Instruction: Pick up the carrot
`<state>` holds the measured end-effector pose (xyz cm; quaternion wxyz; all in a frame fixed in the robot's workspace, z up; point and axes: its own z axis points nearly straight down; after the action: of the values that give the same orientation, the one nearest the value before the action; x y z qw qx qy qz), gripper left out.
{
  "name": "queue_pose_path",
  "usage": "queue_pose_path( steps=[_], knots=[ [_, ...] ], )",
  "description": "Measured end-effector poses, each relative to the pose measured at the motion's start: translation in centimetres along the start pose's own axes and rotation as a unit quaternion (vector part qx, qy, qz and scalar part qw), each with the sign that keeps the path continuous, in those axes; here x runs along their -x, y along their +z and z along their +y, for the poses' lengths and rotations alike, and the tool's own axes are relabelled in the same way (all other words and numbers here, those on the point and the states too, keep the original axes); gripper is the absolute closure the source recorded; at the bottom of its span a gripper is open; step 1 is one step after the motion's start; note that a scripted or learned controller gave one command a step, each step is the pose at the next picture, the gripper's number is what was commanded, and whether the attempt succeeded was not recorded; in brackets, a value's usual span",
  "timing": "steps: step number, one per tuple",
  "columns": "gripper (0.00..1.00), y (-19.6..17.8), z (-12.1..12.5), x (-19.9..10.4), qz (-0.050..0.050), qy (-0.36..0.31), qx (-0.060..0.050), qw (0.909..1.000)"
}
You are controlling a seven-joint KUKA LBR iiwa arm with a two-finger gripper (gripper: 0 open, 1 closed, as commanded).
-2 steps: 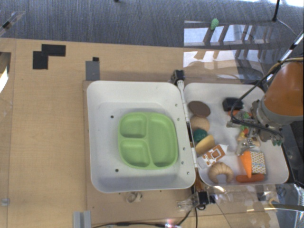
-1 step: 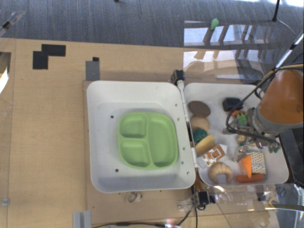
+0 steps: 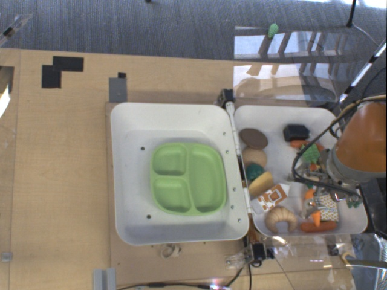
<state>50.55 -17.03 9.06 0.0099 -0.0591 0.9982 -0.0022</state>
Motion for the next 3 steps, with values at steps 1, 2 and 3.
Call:
queue_pose_path(
  steps=[1,2,3],
  knots=[
    [1.00,-1.3,0.0,0.4,-0.004,-0.003,-0.002,1.0000],
    [0.00,-1.2,0.0,0.4,-0.004,-0.004,-0.001,1.0000],
    [1.00,-2.5,0.1,0.9,-0.010,-0.006,-0.003,0.9999]
  ],
)
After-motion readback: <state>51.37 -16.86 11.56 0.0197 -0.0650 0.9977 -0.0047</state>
